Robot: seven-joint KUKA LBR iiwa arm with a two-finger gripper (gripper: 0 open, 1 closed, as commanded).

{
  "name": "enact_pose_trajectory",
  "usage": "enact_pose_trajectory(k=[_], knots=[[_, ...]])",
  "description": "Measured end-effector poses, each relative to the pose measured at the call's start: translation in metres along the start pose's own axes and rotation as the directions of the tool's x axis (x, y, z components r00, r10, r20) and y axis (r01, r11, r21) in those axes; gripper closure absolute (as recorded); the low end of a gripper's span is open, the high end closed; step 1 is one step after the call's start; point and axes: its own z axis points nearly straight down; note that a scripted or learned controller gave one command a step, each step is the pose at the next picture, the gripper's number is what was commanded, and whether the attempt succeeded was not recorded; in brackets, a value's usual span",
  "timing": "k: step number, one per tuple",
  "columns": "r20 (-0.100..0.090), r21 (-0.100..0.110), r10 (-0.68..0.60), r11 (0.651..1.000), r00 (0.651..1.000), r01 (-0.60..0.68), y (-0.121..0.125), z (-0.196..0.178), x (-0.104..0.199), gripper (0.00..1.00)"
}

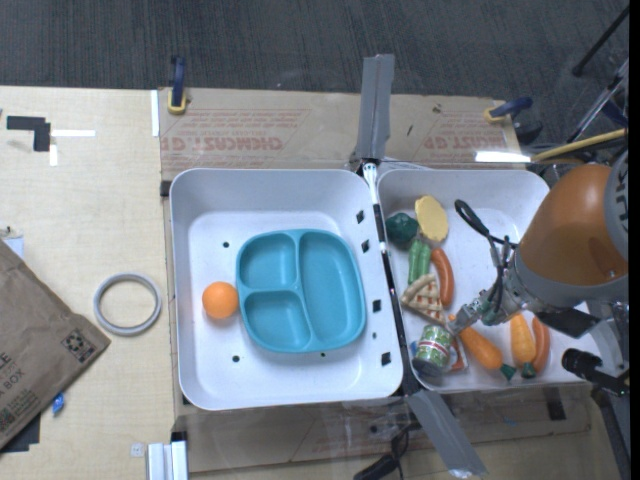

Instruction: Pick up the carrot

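Observation:
Two orange carrot-shaped pieces lie in the right bin (520, 183). One carrot (481, 349) lies slanted near the bin's front, its green tip pointing front-right. The other carrot (522, 336) stands more upright just to its right, beside a thinner red-orange piece (541, 342). My gripper (485, 312) hangs low over the bin, just above and behind the slanted carrot's thick end. The arm's orange band (578, 230) covers the bin's right side. Nothing shows as lifted.
The right bin also holds a can (432, 348), a waffle piece (422, 294), a red sausage (443, 275), a green vegetable (418, 259), a dark green lump (402, 229) and a yellow piece (432, 218). The left bin holds a teal tray (300, 290) and an orange ball (219, 300).

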Motion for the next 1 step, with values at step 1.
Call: enact_pose_trajectory(k=[1], knots=[[-0.004,0.011,0.263,0.965,0.965,-0.263,0.0218,-0.0861,0.0513,1.00]])
